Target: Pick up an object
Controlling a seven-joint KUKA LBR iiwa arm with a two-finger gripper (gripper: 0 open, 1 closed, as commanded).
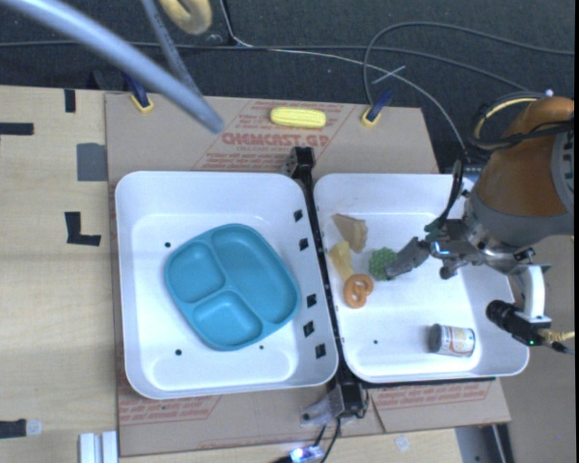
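Claw (pixel 398 264) is hanging low in the right bin (pixel 482 367), tip just beside the green veg (pixel 380 258), prob. lining up a grab. Can't tell its grip. Pretzel (pixel 357 290) is lying near the veg, can (pixel 452 339) further off.

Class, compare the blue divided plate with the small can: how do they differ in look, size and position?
The blue divided plate is far larger than the small can. The plate lies flat in the left bin; the can lies on its side in the right bin. The plate is plain blue; the can is metallic with a label. Both lie untouched by the tool.
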